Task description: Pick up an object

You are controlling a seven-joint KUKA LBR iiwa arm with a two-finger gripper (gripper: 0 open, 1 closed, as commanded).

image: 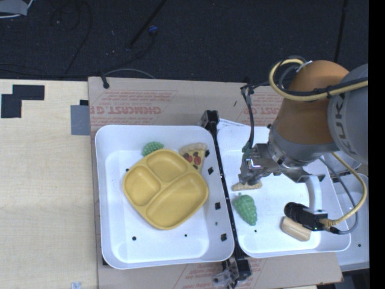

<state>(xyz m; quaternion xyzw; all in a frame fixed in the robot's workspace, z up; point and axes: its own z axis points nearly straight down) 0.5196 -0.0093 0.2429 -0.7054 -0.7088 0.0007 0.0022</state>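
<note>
Camera view shows the gripper (248,174) low in the right white bin (337,245), its fingertips hard to make out; a flat tan piece (247,186) lies just beneath it, a green grape bunch (245,209) nearby.

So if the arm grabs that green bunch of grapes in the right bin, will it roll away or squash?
The green grape bunch looks like a molded toy, so probably stiff and light. Its bumpy, tapered shape suggests it would wobble rather than roll far, though smooth fingers might slip off it.
</note>
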